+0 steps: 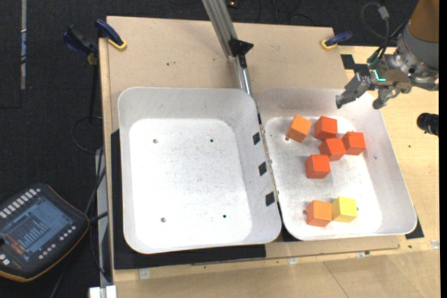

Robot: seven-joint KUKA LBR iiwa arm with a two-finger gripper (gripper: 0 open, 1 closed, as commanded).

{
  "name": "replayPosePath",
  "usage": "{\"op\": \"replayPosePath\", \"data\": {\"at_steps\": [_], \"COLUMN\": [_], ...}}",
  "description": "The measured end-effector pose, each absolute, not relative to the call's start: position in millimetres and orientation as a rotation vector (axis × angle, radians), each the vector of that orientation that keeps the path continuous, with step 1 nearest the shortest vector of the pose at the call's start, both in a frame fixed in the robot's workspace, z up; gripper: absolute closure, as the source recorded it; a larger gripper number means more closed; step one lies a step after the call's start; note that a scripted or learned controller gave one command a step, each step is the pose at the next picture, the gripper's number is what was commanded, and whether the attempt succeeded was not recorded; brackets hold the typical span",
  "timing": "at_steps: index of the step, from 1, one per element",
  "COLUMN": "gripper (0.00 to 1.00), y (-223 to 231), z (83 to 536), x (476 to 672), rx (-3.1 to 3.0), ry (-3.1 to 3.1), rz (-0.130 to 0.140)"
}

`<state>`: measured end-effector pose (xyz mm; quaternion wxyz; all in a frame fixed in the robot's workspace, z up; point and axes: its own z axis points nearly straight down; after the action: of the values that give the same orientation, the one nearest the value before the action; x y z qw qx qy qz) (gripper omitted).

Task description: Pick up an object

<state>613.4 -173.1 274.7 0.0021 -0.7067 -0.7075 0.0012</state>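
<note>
Gripper [363, 96] hanging wide open, gripping nothing — cubes [328, 146] lying scattered below-left in right bin [391, 171], no long axis.

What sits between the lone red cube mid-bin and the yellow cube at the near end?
Bare white bin floor in the camera view. The red cube and yellow cube have nothing between them; an orange cube touches the yellow one's left side.

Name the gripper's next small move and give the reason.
Probably move toward the near side of the bench and lower over the red cube. The gripper hangs open above the right bin's far edge, holding nothing, and that cube, in the cluster, lies closest to it.
</note>
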Motion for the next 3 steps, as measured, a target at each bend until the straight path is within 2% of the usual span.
{"op": "replayPosePath", "data": {"at_steps": [1,2,3], "gripper": [0.0,0.0,0.0], "y": [-172.9,-170.2,-168.8], "z": [277.2,234.1,170.9], "x": [614.2,613.4,607.0], "rx": [-2.218,-2.218,-2.218], "ry": [-2.225,-2.22,-2.217], "rz": [0.001,0.004,0.006]}}
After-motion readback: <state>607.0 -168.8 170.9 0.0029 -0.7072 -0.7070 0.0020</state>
